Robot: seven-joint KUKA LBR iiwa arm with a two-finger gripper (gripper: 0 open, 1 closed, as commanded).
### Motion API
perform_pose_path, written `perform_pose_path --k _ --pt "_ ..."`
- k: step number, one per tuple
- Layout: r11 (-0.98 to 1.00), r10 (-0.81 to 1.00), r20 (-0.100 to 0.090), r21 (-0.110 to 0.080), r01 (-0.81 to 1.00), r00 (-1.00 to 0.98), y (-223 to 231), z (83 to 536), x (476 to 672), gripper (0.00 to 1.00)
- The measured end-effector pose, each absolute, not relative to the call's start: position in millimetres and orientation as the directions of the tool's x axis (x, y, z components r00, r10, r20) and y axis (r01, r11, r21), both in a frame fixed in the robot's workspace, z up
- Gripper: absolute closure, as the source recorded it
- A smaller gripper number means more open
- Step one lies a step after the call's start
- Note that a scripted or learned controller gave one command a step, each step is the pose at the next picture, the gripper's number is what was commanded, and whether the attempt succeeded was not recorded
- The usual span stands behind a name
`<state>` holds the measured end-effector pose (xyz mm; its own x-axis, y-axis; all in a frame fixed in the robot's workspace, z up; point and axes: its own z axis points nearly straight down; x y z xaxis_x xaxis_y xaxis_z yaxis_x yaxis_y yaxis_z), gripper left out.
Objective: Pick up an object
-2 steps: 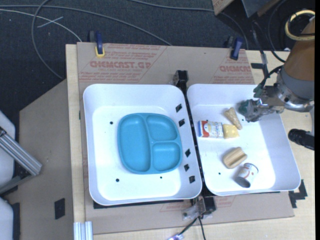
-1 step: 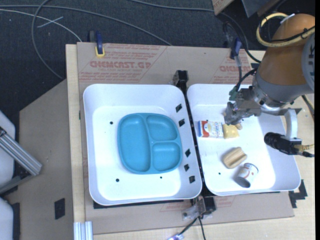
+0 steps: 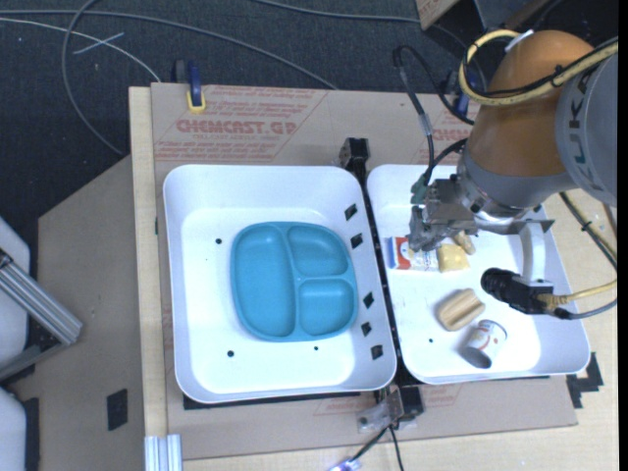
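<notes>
The arm (image 3: 535,116) reaches in from the right and hangs over the right bin (image 3: 559,356), its orange band sitting above the bin's far right part. The gripper (image 3: 429,238) points down near the bin's left wall, in the far half, just above a small red, white and blue packet (image 3: 400,253) that lies against that wall. Whether the claw is wide, narrow or clamped on anything cannot be told, since the wrist hides it from above. Just right of the gripper lies a pale yellow piece (image 3: 453,258), touching or nearly touching the tool. Nearer the middle of the bin lies a tan block (image 3: 459,308), tilted, and near the front edge a small white cup (image 3: 483,342) lies on its side with its dark mouth toward the front. A black cylinder (image 3: 510,289) with a yellow cable juts in over the bin's right side. The left bin (image 3: 196,214) holds a blue divided plate (image 3: 293,280) with three compartments, lying flat near its centre. Both bins sit on a brown board (image 3: 255,116) with red lettering along its far edge, and a blue and yellow clamp (image 3: 195,83) grips the board's far left corner.
</notes>
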<state>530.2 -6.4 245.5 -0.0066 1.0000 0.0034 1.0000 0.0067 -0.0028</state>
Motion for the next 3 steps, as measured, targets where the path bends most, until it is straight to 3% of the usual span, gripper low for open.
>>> perform_pose_path --k 1,2,3 --pt "0.006 1.000 0.003 -0.004 1.000 -0.006 44.9 233.8 527.9 1.00" --pt "0.006 1.000 0.003 -0.005 1.000 -0.006 91.5 233.5 500.1 1.00" --pt "0.000 1.000 0.000 -0.005 1.000 0.000 92.0 215.5 508.5 1.00"
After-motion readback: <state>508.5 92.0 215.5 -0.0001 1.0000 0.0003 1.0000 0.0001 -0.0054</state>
